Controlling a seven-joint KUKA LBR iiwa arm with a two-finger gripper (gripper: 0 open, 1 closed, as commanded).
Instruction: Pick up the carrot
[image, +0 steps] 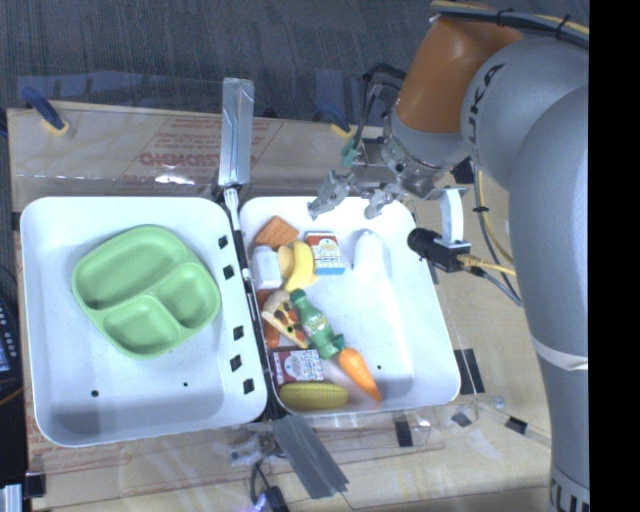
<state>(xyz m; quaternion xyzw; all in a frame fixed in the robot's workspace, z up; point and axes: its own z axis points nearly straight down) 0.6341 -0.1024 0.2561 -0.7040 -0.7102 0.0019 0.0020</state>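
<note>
The carrot (357, 370) is orange with a green top and lies in the right bin (420, 300), near its front edge, slanting down to the right. My gripper (351, 201) hangs over the bin's back rim, well above and behind the carrot. Its two grey fingers (325, 197) stand spread apart with nothing between them, so it is open.
The right bin's left side is crowded: a green bottle (315, 326), a banana (299, 264), corn (313, 396), a small carton (325, 251), an orange wedge (276, 233) and other toy food. A green divided plate (145, 290) sits in the left bin (60, 400).
</note>
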